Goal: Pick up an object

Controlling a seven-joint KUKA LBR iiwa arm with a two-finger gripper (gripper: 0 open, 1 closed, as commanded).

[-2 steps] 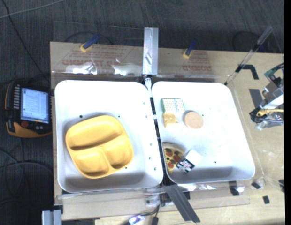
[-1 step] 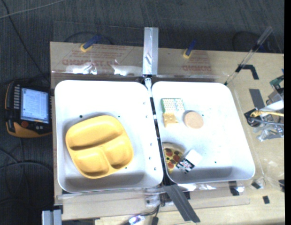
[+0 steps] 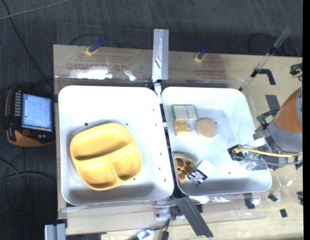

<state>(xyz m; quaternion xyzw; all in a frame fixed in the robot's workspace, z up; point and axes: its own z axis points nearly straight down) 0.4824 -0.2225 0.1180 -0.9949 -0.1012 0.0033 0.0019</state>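
Tool (image 3: 235, 153) over smooth white bin (image 3: 230, 96)

Two white bins, left (image 3: 65, 184) and right (image 3: 245, 114), both look like smooth plastic with a soft sheen. In the left one, a yellow sectioned tray (image 3: 105, 155), plastic too, matt with faint gloss on its ridges. The desk (image 3: 230, 66) reads as pale wood, flat and dull, under a clear glossy sheet. Dark ribbed carpet (image 3: 25, 44) on the floor, rough and matt. A metal strip (image 3: 160, 54) between the bins catches light. The round tan disc (image 3: 207, 128) looks smooth, matt.
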